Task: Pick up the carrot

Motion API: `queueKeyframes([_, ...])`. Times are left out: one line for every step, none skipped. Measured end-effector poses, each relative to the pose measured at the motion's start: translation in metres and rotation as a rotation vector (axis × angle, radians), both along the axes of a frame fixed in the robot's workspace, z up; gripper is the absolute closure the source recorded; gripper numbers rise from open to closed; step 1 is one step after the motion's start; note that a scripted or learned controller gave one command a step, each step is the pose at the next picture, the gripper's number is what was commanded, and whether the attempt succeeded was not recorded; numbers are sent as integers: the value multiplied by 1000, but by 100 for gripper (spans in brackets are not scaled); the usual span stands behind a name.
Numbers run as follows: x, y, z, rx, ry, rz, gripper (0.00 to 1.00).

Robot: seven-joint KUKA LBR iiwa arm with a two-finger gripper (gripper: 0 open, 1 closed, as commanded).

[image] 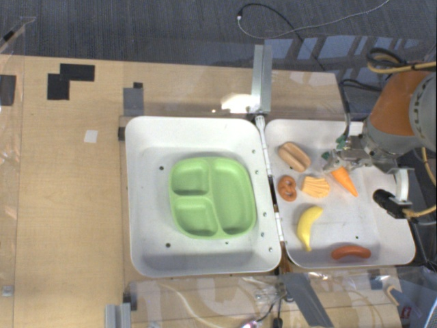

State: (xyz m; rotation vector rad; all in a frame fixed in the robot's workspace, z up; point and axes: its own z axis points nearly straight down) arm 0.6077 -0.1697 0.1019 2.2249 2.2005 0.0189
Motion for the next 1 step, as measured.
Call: queueKeyframes([58,40,88,-4,9,222,100])
